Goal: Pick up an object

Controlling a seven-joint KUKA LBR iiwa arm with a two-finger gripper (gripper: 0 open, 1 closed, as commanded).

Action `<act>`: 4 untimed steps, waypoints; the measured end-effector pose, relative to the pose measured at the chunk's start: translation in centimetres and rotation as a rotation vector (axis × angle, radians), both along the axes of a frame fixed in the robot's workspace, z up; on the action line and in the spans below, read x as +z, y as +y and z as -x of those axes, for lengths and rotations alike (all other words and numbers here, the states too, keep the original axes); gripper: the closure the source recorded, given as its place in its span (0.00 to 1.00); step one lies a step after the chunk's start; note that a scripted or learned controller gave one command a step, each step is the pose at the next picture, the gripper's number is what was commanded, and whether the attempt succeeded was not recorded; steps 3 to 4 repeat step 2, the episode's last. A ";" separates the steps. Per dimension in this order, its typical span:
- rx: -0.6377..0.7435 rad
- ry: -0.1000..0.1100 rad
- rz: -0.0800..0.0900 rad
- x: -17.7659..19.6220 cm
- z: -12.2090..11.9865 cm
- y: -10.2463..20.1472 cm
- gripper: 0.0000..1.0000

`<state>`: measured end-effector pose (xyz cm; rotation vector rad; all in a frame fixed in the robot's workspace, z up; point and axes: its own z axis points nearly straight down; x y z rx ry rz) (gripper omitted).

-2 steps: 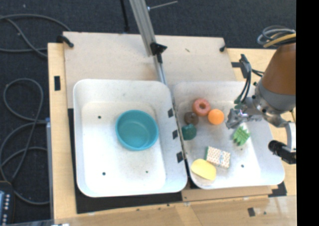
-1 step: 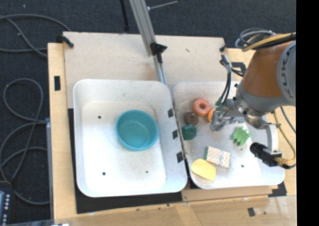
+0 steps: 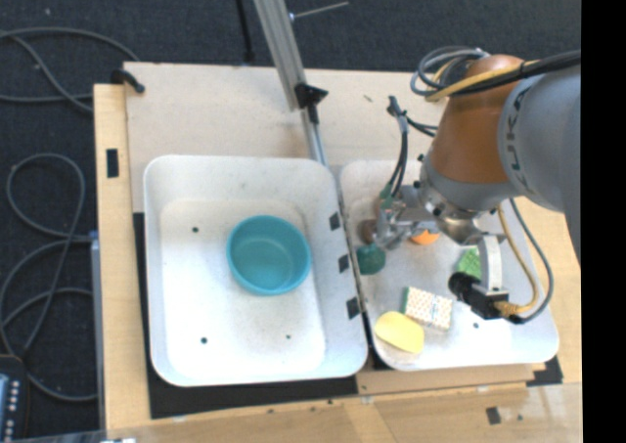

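Note:
My gripper (image 3: 383,228) hangs over the left side of the right bin (image 3: 533,338), close to the wall between the two bins. A small dark green object (image 3: 370,259) lies right at its tip; whether it is gripped is hidden by the wrist. An orange ball (image 3: 424,236) peeks out just right of the gripper, partly under the arm. A light green piece (image 3: 469,261) lies further right. A patterned white box (image 3: 428,307) and a yellow sponge-like object (image 3: 399,332) rest near the bin's front.
A teal bowl (image 3: 269,253) sits in the middle of the left bin (image 3: 176,333). A slanted metal rail (image 3: 284,40) rises behind the bins. Cables hang off the arm over the right bin.

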<state>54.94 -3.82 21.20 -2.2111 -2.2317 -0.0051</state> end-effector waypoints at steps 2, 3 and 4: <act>-0.001 0.000 0.000 1.9 -0.2 9.1 1.00; -0.001 0.000 0.000 1.9 -0.2 9.1 1.00; -0.001 0.000 0.000 1.9 -0.2 9.1 1.00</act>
